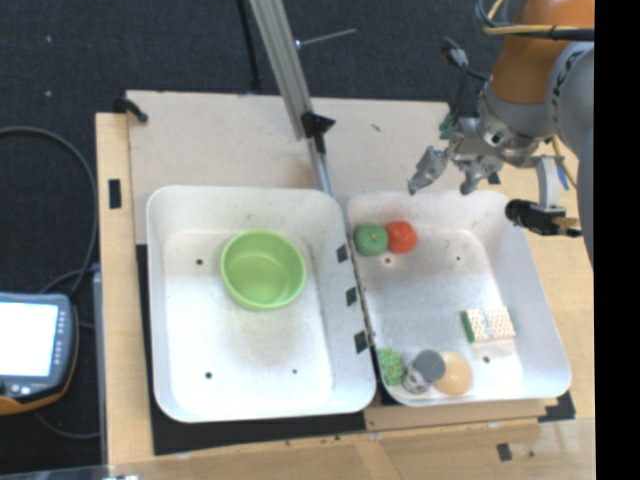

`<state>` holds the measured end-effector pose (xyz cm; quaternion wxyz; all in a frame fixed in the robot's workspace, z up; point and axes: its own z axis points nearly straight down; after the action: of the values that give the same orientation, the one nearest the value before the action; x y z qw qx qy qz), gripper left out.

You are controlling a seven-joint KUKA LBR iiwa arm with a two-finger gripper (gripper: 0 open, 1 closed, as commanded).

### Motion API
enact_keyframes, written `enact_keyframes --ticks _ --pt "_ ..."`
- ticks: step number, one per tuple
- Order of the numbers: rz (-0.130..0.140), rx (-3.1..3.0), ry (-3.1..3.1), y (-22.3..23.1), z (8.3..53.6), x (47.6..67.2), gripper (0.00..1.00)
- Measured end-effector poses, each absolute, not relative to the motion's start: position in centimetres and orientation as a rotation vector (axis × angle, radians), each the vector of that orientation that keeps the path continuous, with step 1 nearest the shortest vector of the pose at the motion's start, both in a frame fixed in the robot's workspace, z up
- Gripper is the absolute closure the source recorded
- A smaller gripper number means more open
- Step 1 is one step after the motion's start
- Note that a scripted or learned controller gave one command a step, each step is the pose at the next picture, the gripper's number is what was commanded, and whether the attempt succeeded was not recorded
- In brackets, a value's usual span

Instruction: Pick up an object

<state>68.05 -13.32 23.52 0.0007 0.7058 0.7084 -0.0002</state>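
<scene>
Up at the upper right of the frame, my fingers (448, 174) hang spread and released above the far rim of the right bin (525, 268), grasping nothing. Below them sit a green ball (371, 238) touching a red ball (401, 236); a patterned block (489, 324) lies lower right, its print too small to read. A green bowl (263, 268) rests in the left bin (180, 368).
</scene>
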Motion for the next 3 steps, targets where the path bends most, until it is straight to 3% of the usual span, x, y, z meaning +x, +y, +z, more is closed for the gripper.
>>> enact_keyframes --ticks 1,3 --pt "-0.002 2.216 2.225 -13.4 23.5 68.0 0.0" --pt "-0.006 2.22 2.223 -13.0 13.6 67.3 0.0"
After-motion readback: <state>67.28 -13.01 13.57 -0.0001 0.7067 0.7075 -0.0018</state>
